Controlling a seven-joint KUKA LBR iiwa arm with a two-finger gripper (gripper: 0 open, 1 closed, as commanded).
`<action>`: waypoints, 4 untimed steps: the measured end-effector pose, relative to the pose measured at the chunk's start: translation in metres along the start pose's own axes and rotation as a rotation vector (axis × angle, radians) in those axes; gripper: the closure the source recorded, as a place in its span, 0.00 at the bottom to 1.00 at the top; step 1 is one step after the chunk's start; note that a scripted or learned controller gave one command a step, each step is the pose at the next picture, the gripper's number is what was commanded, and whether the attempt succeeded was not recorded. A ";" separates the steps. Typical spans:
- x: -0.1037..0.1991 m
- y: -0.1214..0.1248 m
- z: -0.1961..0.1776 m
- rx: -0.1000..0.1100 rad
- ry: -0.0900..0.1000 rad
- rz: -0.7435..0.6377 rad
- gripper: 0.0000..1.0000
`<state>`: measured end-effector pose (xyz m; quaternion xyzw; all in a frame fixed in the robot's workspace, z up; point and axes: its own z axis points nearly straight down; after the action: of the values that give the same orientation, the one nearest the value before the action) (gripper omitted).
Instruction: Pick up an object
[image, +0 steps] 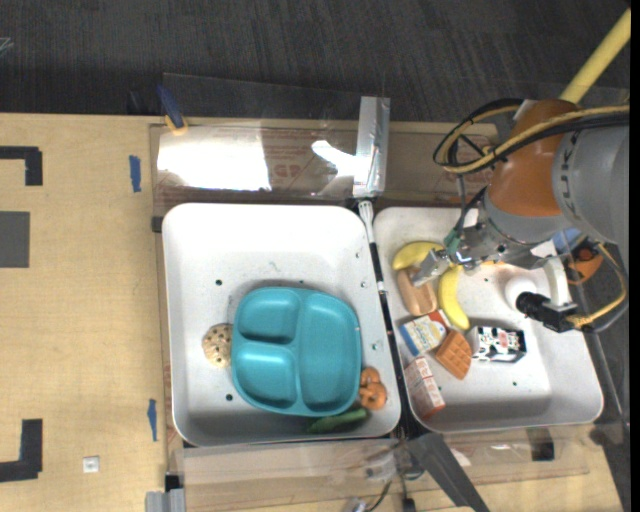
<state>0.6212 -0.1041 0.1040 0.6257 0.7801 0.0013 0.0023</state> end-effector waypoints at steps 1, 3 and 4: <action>-0.002 -0.023 0.010 -0.014 -0.002 -0.047 0.00; 0.001 -0.075 0.007 -0.021 -0.009 -0.201 1.00; 0.079 -0.029 -0.082 0.000 0.002 0.011 1.00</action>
<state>0.5757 -0.0331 0.1862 0.6301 0.7765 0.0021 0.0015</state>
